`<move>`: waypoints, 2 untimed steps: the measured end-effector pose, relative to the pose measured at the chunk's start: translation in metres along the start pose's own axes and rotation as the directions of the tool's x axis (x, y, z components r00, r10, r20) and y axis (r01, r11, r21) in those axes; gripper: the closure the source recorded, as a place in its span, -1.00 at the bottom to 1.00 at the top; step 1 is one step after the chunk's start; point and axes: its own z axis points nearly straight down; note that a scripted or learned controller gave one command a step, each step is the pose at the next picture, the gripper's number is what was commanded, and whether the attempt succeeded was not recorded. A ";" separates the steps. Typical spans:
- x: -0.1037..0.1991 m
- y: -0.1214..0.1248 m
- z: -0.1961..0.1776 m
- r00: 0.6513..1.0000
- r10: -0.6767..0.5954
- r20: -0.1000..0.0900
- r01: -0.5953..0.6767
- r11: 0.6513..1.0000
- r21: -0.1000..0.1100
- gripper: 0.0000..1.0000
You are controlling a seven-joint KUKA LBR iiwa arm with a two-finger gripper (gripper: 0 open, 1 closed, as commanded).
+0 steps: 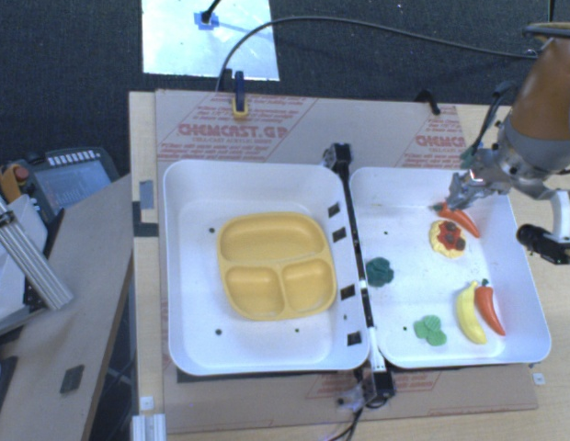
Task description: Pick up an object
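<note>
My gripper hangs low over the far side of the right bin, its tips right at the upper end of an orange carrot-like toy. Whether the toy sits between the fingers is too small to tell. Just below the carrot lies a small yellow pizza slice with red toppings. A yellow banana and a second orange carrot lie side by side near the bin's front right. Two green leafy pieces rest in the bin, one dark near the divider, one brighter at the front.
The left bin holds a yellow three-compartment plate. A black clip rail runs between the bins. The arm's orange band rises at the right edge. A teach pendant lies on the side table to the left.
</note>
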 end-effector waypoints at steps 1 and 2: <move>0.053 -0.005 0.007 1.000 -0.002 -0.001 0.002 1.000 0.001 1.00; 0.113 -0.016 0.007 1.000 -0.002 -0.002 0.003 1.000 0.002 1.00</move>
